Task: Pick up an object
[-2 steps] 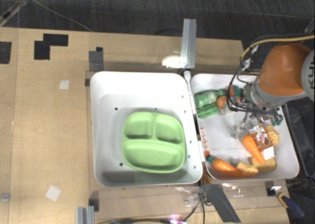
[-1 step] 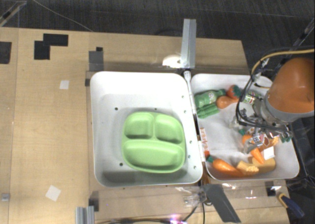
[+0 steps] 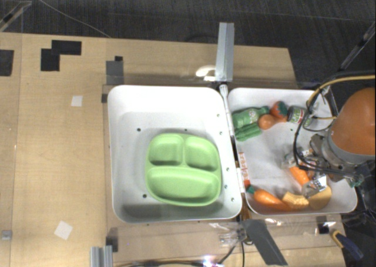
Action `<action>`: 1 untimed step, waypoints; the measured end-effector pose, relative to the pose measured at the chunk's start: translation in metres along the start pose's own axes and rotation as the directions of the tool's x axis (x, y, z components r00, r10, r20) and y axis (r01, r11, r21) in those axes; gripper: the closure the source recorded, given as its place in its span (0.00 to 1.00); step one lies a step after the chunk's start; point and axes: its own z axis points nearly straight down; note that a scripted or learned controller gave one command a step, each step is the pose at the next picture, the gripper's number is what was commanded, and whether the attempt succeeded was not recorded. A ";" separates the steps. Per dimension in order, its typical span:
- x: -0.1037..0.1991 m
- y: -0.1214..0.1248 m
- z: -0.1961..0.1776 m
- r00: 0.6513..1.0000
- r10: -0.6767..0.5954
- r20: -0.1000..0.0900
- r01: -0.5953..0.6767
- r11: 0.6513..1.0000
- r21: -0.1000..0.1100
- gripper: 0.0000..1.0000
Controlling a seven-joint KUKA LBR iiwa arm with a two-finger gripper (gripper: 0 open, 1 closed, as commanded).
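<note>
The arm (image 3: 355, 128) reaches in from the right over the right bin (image 3: 267, 160), its orange band the largest thing on that side. Below the band, the gripper (image 3: 313, 179) points down into the bin's lower right part — whether it is open or closed I cannot tell, since wrist and cables (a dark tangle) hide it.

Just left of the gripper, seemingly touching it, lies a small orange piece (image 3: 299, 175); nothing shows it being held. Just below the gripper sit a tan piece (image 3: 321, 197) and, beside that, a yellowish lump (image 3: 296, 201) against the bin's near wall. Further left along that wall lies a carrot (image 3: 267, 198), its tip toward the wall between the bins.

Well above and left of the gripper, in the bin's far corner, a green bottle (image 3: 247, 124) lies on its side. A round orange fruit (image 3: 267, 121) touches it, and beyond that are a red-and-green item (image 3: 279, 109) and a small can (image 3: 296, 114) — too small to identify further.

Far left of the gripper, across the dividing wall, the left bin (image 3: 126, 125) holds a green tray (image 3: 183, 168) with three compartments, lying flat near the bin's middle.
</note>
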 end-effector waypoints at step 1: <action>0.001 -0.004 0.000 0.954 -0.301 0.003 0.301 0.954 0.002 0.00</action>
